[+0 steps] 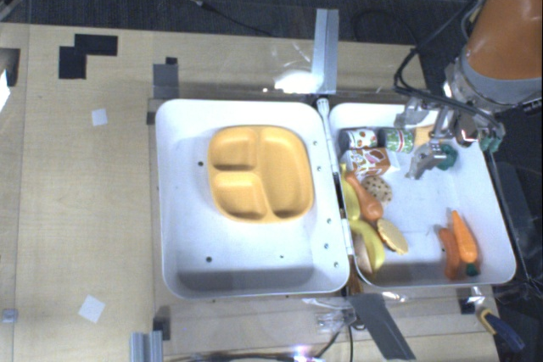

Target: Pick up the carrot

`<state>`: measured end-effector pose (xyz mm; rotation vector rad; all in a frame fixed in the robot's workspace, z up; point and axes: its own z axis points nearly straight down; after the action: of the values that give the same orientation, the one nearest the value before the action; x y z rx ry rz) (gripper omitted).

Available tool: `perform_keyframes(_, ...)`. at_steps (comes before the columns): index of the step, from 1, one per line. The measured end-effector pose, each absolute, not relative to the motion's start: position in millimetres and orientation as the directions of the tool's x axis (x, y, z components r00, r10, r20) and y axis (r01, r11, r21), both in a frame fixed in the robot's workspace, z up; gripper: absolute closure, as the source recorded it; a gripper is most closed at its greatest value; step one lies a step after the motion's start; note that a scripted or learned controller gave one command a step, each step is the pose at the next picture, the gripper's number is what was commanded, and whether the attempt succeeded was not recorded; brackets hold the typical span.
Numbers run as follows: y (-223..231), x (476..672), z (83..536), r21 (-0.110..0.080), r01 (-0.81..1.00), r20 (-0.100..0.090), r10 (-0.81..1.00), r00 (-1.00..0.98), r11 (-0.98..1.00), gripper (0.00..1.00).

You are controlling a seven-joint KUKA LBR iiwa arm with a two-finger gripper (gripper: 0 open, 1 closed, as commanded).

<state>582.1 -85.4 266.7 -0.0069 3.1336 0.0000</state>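
Note:
The carrot, orange with a small green tip at its near end, lies in the right bin near its front right corner. A second, darker orange piece rests against its left side. My gripper hangs over the bin's back half, up and to the left of the carrot and well apart from it. It is open, with nothing between its fingers.
Along the right bin's left side lie a labelled can, a cookie, a reddish sausage-like piece, a banana and a round cracker. The left bin holds a yellow divided plate.

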Motion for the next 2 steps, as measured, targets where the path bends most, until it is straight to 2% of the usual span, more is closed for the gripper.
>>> perform_keyframes(1, -127.9, 551.5, 129.7, 0.001, -0.010, 0.002, -0.010, -1.000, 1.000, 0.00)
perform_keyframes(2, -207.9, 496.5, 96.0, -0.004, -0.206, -0.006, -0.206, -0.978, 0.978, 0.00)
